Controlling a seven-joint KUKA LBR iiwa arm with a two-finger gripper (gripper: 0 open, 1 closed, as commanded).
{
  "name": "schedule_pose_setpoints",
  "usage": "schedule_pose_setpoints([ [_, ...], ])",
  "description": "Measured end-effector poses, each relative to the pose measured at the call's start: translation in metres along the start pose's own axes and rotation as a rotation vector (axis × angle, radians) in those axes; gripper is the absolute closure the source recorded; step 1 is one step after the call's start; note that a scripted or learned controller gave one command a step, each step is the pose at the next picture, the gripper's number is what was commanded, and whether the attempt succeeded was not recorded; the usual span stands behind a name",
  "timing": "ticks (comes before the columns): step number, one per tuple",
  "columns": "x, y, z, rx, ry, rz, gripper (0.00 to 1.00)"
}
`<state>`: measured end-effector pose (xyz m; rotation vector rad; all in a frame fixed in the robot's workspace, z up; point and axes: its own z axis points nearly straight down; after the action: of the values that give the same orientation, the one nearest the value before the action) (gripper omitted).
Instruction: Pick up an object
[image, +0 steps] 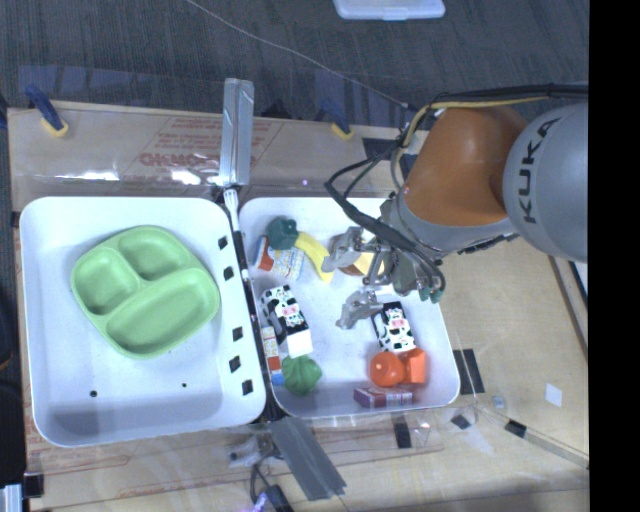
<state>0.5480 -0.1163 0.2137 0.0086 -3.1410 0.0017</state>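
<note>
My gripper (350, 278) hangs over the middle of the right bin (440, 345), open, with bare bin floor between its two silver fingers (354, 309). A yellow banana (315, 252) lies just left of the upper finger, and a small brown-orange object (353, 264) sits partly hidden beside it. A cow-patterned carton (394, 328) stands just right of the lower finger. Further left lies a second cow-patterned box (283, 306). An orange ball (386, 369) and an orange block (416, 366) sit below the carton.
The right bin also holds a dark green toy (283, 233), a white-and-red can (284, 263), a white block (298, 344), a green broccoli-like piece (302, 373) and a pink box (384, 397). A green divided plate (145, 290) lies in the left bin (60, 400).
</note>
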Motion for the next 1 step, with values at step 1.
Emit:
schedule_pose_setpoints([
  [1,-0.0767,-0.0071,0.1073,0.002,-0.010,-0.127,0.00],
])
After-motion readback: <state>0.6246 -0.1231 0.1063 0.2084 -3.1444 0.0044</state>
